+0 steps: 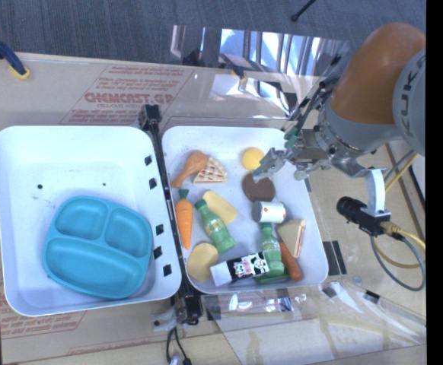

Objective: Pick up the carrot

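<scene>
The task seems to be at its beginning: the carrot (184, 219) lies untouched in the right bin (229, 133), so reaching, grasping and lifting are all left to do. The gripper (269, 162) hangs over the 2 o'clock part of this bin, just above a brown round piece (258, 188) and beside a yellow lemon-like toy (253, 158); whether it is wide or narrow I cannot tell, and nothing is seen held in it. The carrot is at the 9 o'clock side of the bin, close to the left wall, lying lengthwise with a small green top toward 12 o'clock and the point toward 6 o'clock. It is orange, smooth and slim. A green bottle (215, 226) lies just beside it at 3 o'clock
</scene>
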`<action>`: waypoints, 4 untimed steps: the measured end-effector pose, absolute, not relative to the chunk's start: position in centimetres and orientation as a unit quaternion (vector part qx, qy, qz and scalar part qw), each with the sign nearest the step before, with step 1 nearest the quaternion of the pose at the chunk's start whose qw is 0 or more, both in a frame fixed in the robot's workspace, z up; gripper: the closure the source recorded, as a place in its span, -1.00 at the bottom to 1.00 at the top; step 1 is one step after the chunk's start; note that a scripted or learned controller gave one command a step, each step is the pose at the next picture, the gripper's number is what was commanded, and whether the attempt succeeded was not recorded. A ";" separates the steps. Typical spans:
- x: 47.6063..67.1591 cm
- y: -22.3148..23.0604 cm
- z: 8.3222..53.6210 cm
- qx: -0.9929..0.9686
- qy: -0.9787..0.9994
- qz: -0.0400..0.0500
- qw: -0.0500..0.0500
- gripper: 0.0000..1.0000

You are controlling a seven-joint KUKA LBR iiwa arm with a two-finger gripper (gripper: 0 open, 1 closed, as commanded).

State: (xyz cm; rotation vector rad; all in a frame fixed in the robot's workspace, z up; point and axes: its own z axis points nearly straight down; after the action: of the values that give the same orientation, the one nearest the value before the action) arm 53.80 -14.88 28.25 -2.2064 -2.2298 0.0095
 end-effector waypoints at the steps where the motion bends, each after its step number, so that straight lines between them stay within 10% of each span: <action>1: 60.1 -18.8 26.4 -0.699 -0.716 0.003 0.002 -1.00; 2: 62.5 -20.2 13.2 -0.710 -0.704 0.007 0.007 -1.00; 3: 65.6 -20.6 9.1 -0.783 -0.623 0.003 0.001 -1.00; 4: 65.7 -20.4 10.2 -0.780 -0.625 0.003 0.002 1.00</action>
State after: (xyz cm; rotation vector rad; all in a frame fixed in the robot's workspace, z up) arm 65.72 -20.44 10.19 -2.4479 -1.9624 0.0095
